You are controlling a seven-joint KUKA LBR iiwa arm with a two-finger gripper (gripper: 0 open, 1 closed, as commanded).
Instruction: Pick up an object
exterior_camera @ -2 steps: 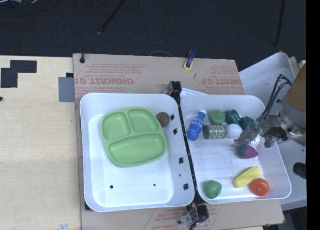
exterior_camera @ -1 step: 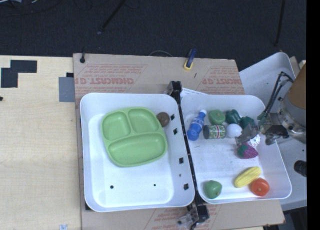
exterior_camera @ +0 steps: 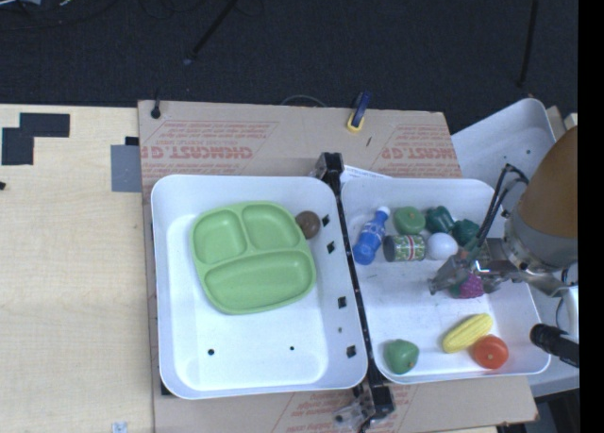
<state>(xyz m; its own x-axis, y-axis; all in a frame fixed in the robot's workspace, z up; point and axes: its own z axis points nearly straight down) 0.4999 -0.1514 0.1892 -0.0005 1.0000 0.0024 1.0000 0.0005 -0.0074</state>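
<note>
Right bin (exterior_camera: 377, 313): open floor centre-left | hand (exterior_camera: 460, 277) over purple toy (exterior_camera: 470, 286), grip: cannot tell | corn (exterior_camera: 467, 332) near front rim

The arm (exterior_camera: 557, 197) has a big round orange-brown band above a grey metal wrist, a thin black cable looping up beside it, and dark grey fingers (exterior_camera: 451, 280) sticking out from the wrist.

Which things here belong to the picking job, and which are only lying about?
For the job:
end effector
purple toy, right at the end effector
right bin

Lying about:
blue bottle
can
white ball
corn
tomato
green pepper
green tray
brown ball
left bin
</note>
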